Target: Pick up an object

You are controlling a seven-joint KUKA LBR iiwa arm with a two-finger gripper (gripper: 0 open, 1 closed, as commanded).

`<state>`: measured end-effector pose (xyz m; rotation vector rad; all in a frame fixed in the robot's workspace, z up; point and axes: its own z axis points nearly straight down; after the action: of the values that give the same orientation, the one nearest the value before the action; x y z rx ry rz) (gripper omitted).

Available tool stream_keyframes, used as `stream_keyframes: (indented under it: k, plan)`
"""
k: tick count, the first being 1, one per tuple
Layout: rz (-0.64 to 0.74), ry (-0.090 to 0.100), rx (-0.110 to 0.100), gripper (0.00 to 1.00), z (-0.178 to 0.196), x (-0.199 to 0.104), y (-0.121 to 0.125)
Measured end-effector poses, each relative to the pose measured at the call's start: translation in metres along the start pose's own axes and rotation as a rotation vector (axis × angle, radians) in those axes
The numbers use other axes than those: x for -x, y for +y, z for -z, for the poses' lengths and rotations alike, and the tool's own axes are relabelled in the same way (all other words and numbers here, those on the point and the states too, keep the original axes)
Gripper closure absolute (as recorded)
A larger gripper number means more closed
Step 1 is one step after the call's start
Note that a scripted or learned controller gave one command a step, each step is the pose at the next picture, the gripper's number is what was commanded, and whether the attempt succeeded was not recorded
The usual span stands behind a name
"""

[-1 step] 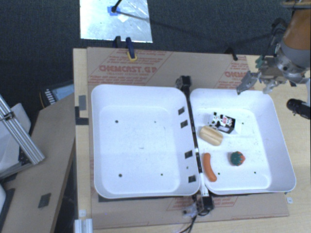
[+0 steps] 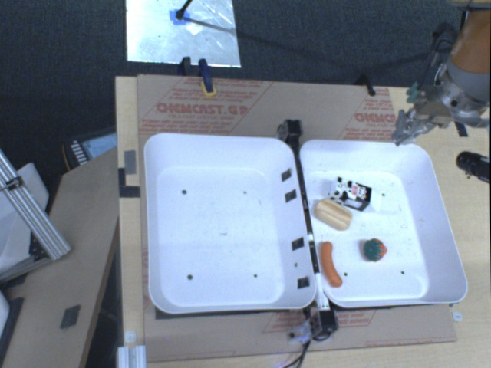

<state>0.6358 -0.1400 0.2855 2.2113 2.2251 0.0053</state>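
Camera view: hand (image 2: 404, 131) above right bin (image 2: 430, 176) rim

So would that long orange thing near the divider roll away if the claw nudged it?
Probably: the orange piece looks rounded and sausage-shaped, so a sideways push would likely roll it. It looks smooth, so it might slip from the gripper. It seems small and light.

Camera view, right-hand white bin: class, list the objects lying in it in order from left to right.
Orange carrot-shaped stick → tan bread-roll-shaped piece → small black-and-white patterned block → green and red strawberry-like toy.
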Motion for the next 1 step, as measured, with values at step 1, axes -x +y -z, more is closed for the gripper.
stream_keyframes:
  k: [1]
  plan:
    - [0.007, 0.003, 0.003, 1.00, 0.0418, -0.0914, 0.0360]
